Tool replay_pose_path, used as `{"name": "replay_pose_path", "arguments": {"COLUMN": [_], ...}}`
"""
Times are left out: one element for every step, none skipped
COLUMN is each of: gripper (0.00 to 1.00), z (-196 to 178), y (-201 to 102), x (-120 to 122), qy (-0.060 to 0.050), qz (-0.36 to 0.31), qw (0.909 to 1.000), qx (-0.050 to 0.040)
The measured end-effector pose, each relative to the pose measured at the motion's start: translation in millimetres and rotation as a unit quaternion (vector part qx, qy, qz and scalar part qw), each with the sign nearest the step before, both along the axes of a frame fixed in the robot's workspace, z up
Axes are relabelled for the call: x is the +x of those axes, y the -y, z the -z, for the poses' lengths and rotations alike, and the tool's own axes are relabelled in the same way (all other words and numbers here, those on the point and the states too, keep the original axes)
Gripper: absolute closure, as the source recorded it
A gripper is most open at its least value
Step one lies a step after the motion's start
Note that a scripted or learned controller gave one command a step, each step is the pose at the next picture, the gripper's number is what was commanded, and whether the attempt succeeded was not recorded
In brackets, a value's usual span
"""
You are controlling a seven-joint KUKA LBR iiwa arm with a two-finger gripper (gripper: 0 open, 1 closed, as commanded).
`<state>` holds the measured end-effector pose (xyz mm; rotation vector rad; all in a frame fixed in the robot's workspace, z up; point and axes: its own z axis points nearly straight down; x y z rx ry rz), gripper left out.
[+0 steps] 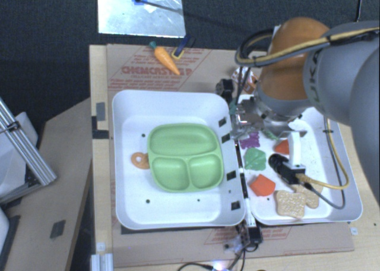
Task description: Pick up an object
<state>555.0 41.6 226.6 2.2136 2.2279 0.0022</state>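
Seemingly poised low over the right bin [350,204], frame's right, above purple toy [252,141] and green toy leaf [255,158]; fingers' state impossible to tell. Probably light, stiff plastic, best pinched across thin edges.

— Anything you can read from up here?

— You'll find red printing on the flat brown cardboard sheet [199,62] under the bins. The top line looks like "CHEMICAL…", but the orange toy carrot [165,60] lies across it, and the smaller lines below are too blurred to read.
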Motion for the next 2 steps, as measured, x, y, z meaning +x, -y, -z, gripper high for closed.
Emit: {"name": "replay_pose_path", "arguments": {"gripper": [1.00,1.00], "z": [-7,1], "y": [-1,13], "x": [-11,-12], "qy": [-0.001,0.000], "qz": [0.000,0.003], "qw": [1.0000,1.0000], "qx": [0.0004,-0.0004]}}
